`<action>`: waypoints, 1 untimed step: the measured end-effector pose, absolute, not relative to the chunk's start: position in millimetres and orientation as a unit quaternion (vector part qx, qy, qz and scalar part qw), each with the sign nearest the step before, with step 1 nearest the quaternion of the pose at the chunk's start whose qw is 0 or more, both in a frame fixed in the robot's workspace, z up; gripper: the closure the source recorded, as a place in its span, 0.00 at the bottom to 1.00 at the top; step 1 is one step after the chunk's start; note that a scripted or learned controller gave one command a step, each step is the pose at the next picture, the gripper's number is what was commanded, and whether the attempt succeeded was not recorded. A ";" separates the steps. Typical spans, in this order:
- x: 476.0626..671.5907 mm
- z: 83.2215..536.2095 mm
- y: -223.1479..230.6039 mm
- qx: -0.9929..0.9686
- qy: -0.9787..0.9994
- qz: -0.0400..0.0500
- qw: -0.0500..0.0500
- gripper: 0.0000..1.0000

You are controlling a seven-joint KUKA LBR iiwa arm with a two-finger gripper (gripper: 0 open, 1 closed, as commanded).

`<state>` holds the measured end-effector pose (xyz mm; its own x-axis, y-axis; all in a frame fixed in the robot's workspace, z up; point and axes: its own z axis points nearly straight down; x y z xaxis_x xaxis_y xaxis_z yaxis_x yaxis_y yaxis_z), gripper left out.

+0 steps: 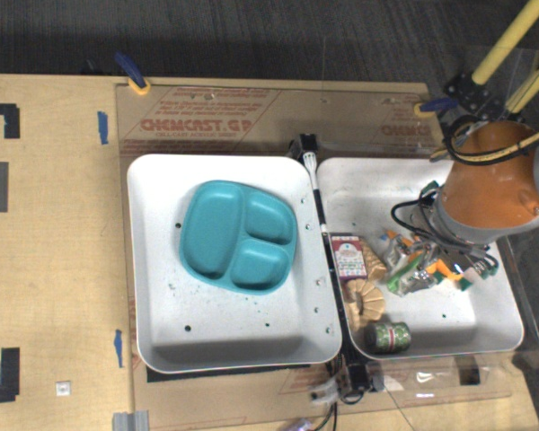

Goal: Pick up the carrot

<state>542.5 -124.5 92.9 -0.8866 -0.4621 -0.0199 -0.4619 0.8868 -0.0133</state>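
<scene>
The carrot (412,266), a thin orange piece with a green end, lies in a cluster of small items in the middle of the right bin (494,326). My gripper (434,257) reaches down into that same cluster, right over or against the carrot, below the arm's orange band (492,187). The wrist and its cables hide part of the cluster, and I cannot tell whether the carrot is in its grasp.
A teal divided plate (238,236) rests in the left bin (162,330). In the right bin, a red-and-white box (348,257), a tan ridged item (368,301) and a green can (391,335) sit left of the cluster. Yellow poles (512,30) stand at the back right.
</scene>
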 end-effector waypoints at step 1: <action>546.0 104.7 -122.7 -0.238 0.971 -0.005 0.017 1.00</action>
